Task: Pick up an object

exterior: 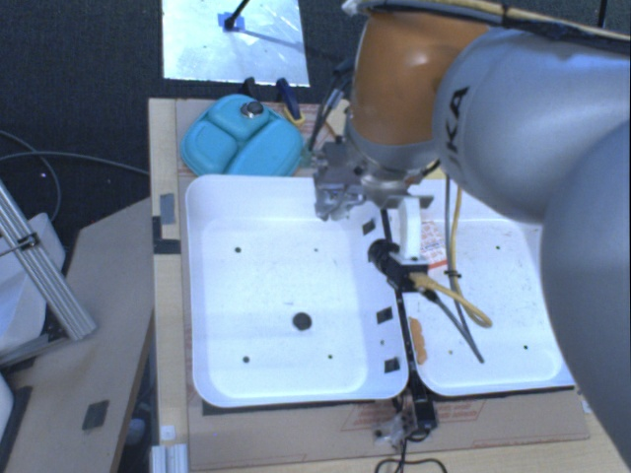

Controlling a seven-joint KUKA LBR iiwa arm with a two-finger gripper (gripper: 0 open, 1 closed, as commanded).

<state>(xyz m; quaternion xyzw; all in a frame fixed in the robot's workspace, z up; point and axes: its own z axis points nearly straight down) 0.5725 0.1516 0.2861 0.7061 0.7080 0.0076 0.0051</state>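
- Grey arm (532,97) reaches in from 3 o'clock.
- Left bin (222,264) sits on the bench.
- Blue container (242,138) stands at the bin's 12 o'clock.
- Claw (335,203) hangs over the bin's 1 o'clock corner; I cannot tell how wide it is.
- Small dark disc (302,320) lies inside the left bin, toward 6 o'clock.

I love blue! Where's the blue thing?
The blue container sits in the camera view's upper left, just behind the far rim of the left bin.

Gripper (333,203) at far right corner of left bin (212,294), blue container (242,138) behind.
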